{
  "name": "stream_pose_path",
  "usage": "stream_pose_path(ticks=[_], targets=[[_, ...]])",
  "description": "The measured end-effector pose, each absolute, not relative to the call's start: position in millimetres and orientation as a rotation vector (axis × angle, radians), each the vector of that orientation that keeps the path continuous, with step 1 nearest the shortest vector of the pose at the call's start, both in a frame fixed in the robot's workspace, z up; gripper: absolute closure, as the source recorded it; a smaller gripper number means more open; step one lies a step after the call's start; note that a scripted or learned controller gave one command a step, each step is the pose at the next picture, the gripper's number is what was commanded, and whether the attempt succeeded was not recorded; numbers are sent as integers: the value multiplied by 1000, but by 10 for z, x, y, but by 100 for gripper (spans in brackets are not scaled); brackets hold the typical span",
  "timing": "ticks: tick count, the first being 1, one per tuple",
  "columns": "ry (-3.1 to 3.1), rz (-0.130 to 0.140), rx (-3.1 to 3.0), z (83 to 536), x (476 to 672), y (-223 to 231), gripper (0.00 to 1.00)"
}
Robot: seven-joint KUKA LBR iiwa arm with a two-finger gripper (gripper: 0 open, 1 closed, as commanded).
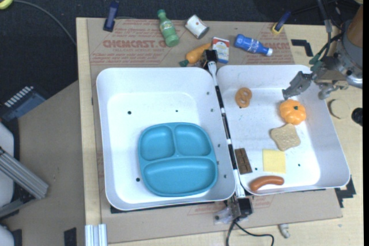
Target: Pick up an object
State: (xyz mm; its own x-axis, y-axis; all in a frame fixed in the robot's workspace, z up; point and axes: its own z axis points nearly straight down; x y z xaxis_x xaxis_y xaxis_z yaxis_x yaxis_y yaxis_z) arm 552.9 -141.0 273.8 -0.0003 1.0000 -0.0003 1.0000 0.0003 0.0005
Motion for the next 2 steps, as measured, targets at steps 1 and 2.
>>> stream_pose_path(ticks=[1,2], targets=[[2221,-2,2224,1801,5572,-1873,0],[2222,-1,2223,876,5871,-2089,0]])
